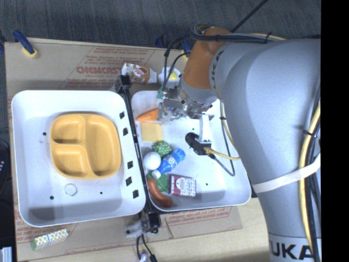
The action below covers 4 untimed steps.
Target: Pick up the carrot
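Hovering low near the right bin's [234, 192] far edge, the gripper [170, 112] seems to be in its approach step; whether its jaws stand wide or narrow cannot be told. The carrot [146, 115] lies just beside it, against the bin's left wall, above a yellow block [151, 131]. Next it must settle over the carrot and close.
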Motion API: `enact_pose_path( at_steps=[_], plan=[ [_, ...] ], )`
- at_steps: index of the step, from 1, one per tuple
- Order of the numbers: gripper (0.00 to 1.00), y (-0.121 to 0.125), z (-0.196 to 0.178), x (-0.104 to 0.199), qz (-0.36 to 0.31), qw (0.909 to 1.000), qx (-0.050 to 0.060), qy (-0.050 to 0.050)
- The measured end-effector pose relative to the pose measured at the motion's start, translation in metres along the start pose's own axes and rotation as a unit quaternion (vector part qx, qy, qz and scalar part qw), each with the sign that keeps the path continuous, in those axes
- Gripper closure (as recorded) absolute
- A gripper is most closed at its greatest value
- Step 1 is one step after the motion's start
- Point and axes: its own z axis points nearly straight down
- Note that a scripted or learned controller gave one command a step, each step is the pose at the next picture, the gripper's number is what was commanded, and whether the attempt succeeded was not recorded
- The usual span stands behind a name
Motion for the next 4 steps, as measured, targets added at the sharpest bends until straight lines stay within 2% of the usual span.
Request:
enact_pose_path(
  at_steps=[1, 2, 3, 4],
  plan=[
    [1.0, -0.055, -0.147, 0.002, 0.043, 0.9991, -0.003, -0.001],
    [1.0, -0.126, -0.085, 0.033, 0.019, 0.9998, -0.001, -0.001],
    [1.0, -0.173, -0.15, 0.031, -0.018, 0.9998, -0.002, -0.001],
    [1.0, -0.171, -0.159, 0.02, -0.102, 0.9947, -0.003, -0.001]
  ],
)
